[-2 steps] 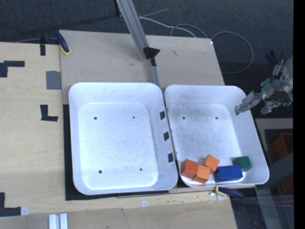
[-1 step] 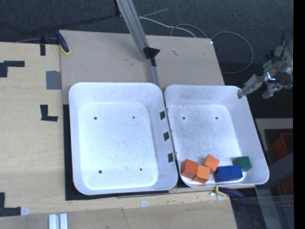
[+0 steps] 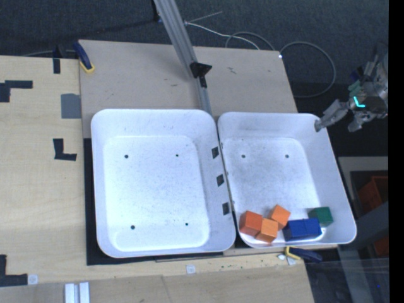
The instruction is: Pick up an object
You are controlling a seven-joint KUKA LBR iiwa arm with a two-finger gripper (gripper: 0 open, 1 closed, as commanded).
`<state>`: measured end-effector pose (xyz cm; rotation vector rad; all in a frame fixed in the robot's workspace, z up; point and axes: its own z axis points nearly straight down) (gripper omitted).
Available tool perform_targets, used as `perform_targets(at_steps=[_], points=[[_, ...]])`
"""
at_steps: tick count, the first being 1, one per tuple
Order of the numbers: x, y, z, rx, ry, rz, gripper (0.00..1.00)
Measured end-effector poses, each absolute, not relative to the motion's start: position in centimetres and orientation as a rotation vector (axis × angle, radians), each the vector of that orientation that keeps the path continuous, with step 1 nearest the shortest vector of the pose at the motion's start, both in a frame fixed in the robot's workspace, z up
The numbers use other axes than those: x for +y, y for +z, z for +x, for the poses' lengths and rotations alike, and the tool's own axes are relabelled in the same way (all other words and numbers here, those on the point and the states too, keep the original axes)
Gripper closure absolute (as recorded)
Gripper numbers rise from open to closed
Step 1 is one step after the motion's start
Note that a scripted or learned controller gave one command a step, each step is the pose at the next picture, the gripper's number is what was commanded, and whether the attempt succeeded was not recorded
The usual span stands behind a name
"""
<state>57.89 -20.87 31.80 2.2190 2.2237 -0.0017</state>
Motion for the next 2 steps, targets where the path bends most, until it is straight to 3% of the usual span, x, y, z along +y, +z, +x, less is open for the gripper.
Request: perform_targets(at_steps=[2], points=[[-20.9,31.2,61.3,2.222,-0.003,2.218,0.00]])
